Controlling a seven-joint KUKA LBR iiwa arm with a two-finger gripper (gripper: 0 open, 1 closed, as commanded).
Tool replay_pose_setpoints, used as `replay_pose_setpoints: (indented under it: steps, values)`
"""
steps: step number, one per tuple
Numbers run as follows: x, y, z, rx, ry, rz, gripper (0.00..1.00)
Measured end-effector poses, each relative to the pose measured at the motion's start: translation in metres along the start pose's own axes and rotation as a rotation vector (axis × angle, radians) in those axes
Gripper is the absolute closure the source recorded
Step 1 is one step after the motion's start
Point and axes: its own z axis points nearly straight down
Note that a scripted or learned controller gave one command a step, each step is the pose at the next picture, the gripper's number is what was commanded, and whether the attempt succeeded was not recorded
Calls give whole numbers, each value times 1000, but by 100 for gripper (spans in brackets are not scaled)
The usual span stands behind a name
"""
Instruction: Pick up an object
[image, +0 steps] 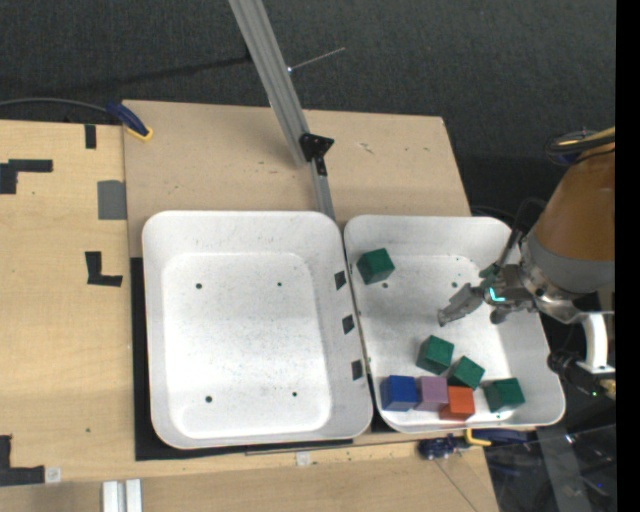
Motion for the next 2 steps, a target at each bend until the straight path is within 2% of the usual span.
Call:
replay_pose_setpoints:
  steps: [1, 2]
  values:
    - [0, 1, -2, -4, -1, -1, 0]
    - [-2, -4, 62, 2, 0, 0, 0]
